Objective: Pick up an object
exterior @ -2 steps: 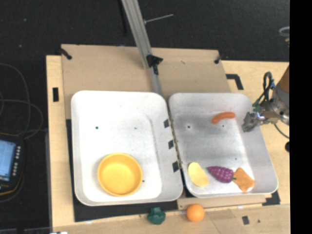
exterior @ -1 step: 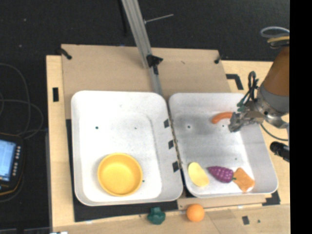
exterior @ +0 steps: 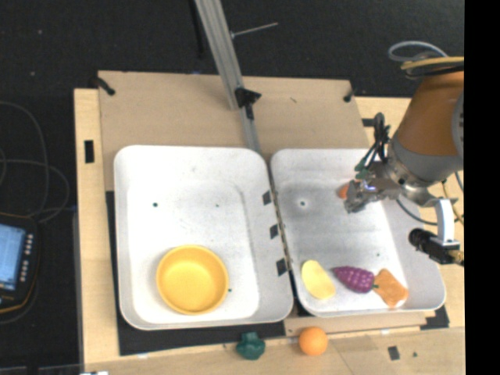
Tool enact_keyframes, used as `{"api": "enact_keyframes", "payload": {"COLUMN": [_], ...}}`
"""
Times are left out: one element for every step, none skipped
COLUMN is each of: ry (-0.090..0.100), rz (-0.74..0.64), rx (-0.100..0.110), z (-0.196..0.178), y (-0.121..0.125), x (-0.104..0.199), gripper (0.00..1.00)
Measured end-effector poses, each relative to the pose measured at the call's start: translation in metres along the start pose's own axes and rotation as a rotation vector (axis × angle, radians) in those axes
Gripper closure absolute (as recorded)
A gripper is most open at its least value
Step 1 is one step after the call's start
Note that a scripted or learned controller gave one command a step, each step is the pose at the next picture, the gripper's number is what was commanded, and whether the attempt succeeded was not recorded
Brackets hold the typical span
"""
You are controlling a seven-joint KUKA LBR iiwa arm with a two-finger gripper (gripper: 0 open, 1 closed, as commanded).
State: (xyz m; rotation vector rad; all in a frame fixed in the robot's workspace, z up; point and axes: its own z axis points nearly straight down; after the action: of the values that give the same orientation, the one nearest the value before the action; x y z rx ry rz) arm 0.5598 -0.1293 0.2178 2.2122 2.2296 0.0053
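Orange ball (exterior: 312, 341) on bench edge, purple toy (exterior: 353, 278) well below pincer (exterior: 358, 197), pincer's spread unclear

Nothing readable here as far as I can tell, no labels, brands or numbers on anything. The handheld screen (exterior: 11, 258) at the left edge glows blue, but whatever it displays is way too small and blurry to make out. Both white bins (exterior: 133, 170) are just speckled, no markings.
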Motion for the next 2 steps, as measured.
{"api": "enact_keyframes", "payload": {"ry": [-0.001, 0.000], "rz": [0.001, 0.000], "rx": [0.002, -0.001], "z": [0.002, -0.014], "y": [-0.001, 0.002], "x": [0.045, 0.096], "gripper": [1.00, 1.00]}}
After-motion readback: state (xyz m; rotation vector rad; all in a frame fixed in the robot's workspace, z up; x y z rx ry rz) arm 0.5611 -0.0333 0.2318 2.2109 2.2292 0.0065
